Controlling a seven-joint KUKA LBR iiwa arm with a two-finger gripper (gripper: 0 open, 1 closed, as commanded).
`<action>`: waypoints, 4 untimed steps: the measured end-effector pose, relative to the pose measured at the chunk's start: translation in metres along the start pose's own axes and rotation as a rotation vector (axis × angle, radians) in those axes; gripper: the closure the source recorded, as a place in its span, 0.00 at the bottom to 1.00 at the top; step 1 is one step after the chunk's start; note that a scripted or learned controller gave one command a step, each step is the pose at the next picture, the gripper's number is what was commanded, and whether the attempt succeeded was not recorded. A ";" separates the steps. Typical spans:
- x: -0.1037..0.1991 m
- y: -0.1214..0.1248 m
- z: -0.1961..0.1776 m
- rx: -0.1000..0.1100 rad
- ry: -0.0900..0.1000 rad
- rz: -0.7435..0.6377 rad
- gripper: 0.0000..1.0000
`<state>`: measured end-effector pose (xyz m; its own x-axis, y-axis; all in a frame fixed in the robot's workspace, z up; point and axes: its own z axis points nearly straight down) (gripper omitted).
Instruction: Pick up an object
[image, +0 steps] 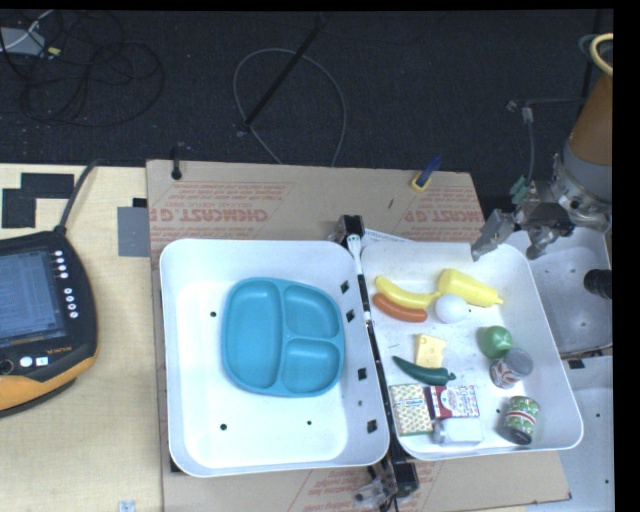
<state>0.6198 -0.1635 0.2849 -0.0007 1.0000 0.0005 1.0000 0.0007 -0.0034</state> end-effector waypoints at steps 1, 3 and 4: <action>0.016 -0.014 0.090 0.010 0.003 0.004 0.00; 0.047 -0.109 0.197 -0.002 0.001 0.002 0.00; 0.042 -0.063 0.198 -0.002 0.000 0.000 0.00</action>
<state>0.5563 -0.1219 0.0875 -0.0009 1.0000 0.0008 1.0000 0.0009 -0.0014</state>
